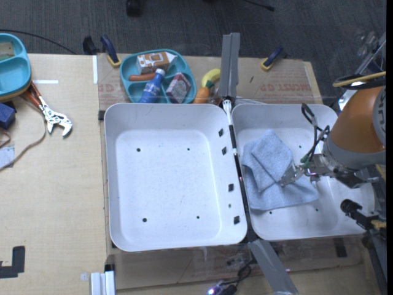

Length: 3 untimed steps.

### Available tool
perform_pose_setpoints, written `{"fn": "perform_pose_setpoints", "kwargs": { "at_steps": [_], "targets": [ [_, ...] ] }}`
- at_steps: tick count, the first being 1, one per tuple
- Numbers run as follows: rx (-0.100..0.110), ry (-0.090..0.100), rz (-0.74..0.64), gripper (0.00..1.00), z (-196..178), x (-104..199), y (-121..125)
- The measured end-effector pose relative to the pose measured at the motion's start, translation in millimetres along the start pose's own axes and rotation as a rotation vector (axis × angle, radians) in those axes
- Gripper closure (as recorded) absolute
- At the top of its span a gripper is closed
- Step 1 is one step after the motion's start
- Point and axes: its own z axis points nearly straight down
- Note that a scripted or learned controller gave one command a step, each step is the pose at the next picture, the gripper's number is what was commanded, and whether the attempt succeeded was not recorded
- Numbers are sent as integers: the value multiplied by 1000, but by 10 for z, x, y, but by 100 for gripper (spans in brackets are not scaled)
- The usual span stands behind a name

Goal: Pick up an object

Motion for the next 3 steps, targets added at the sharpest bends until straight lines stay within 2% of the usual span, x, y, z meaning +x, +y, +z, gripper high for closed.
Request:
{"fn": "perform_pose_setpoints", "kwargs": {
  "at_steps": [1,2,3],
  "targets": [
    [-2,-2,-1,0,-7,-375,4],
    [-1,-1,126,0,-657,261,-2],
    [-1,-2,407,0,-1116,-20,-405]
  ]
}}
